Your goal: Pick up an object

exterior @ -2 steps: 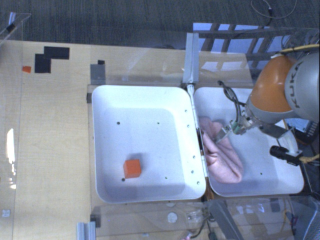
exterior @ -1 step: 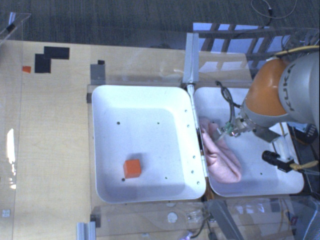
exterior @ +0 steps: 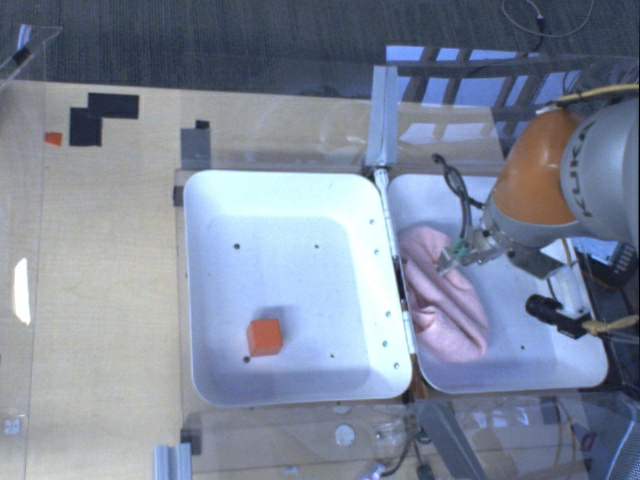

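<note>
I'm seeing a block (exterior: 265, 337) lying in the left bin (exterior: 215, 208), a cloth (exterior: 445, 298) sitting in the right bin (exterior: 560, 363), the gripper (exterior: 452, 258) hanging over the cloth

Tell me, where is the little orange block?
The orange block sits in the left bin, near its front-left corner, far from the pink cloth in the right bin.

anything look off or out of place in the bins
Nothing looks spilled or damaged. The pink cloth lies crumpled against the left wall of the right bin, with the tool low over its upper edge. The orange block sits alone in the left bin, square on the floor.
</note>
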`<move>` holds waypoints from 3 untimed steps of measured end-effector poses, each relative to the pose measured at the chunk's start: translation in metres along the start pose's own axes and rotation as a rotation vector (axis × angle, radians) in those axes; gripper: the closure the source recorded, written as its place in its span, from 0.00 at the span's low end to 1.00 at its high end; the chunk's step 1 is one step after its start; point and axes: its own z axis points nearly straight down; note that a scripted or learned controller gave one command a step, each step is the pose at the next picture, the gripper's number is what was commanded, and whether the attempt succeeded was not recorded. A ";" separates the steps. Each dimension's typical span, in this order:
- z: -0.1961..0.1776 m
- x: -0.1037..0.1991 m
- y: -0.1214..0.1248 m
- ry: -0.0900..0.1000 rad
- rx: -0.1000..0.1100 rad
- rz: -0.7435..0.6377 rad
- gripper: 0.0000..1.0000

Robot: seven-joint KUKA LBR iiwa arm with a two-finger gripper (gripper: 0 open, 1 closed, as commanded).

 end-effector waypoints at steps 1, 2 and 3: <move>0.000 0.000 0.000 -0.001 0.000 0.000 0.00; 0.012 0.005 -0.011 0.003 0.007 -0.046 0.00; 0.015 -0.017 0.028 0.005 0.015 0.232 0.00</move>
